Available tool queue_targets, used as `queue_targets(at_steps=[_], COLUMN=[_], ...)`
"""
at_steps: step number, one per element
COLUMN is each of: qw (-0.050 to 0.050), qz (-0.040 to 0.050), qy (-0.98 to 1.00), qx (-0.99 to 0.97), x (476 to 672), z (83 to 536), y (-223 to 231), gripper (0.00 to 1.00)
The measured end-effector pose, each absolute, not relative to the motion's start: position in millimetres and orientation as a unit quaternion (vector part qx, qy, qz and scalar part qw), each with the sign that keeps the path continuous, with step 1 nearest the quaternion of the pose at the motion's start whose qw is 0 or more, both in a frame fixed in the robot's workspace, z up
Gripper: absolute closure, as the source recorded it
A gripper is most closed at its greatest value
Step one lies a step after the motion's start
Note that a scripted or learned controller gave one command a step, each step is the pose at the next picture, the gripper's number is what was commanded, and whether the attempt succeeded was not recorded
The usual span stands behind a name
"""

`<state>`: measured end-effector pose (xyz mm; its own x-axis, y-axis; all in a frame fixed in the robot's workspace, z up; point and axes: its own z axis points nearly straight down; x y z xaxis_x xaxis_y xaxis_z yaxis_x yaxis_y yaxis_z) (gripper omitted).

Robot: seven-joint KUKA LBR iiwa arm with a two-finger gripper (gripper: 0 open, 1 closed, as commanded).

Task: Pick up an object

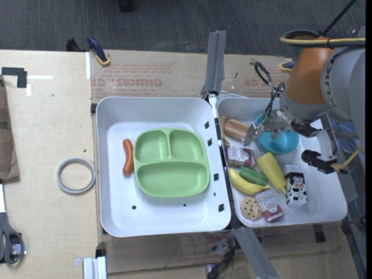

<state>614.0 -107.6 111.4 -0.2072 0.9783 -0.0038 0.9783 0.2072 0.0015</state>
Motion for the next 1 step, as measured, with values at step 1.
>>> queue_targets(at_steps=[1], qw=[0.002], qz=[-0.0009], qy=[0.776], qx=[0.631], x=[613.9], z=[120.0], y=[-109.0], gripper=[1.0])
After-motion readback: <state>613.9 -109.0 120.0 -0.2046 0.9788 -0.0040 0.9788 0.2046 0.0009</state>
